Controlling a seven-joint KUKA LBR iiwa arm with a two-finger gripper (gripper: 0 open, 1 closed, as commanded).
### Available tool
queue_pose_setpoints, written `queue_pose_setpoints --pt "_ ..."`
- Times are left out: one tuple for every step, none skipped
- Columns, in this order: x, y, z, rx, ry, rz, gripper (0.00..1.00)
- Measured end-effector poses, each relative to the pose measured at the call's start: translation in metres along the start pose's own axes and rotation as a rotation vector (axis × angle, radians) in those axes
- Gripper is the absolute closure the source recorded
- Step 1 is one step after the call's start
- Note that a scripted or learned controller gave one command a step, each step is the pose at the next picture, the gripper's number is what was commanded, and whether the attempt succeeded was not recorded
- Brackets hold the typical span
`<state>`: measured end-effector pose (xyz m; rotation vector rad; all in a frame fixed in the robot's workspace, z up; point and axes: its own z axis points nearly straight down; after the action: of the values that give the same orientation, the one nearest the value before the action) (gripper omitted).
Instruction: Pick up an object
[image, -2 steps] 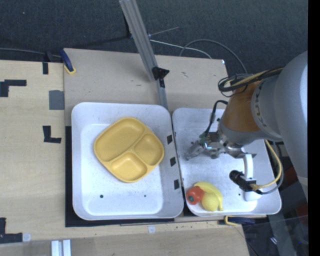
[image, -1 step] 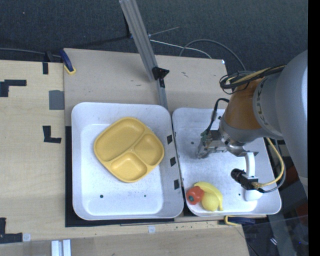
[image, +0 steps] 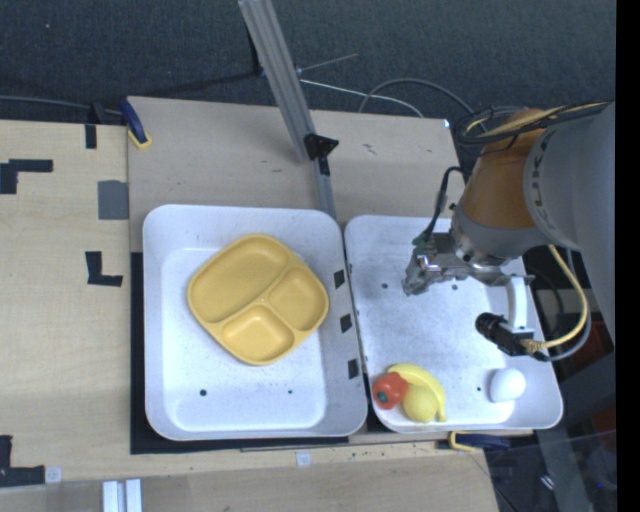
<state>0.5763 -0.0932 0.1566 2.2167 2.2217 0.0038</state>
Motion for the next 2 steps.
queue_pose_setpoints --pt "0.000 0.001 -0.052 0.000 0.000 0.000 1.00" --pt "0.054 0.006 -0.065 0.003 0.003 -0.005 1.00"
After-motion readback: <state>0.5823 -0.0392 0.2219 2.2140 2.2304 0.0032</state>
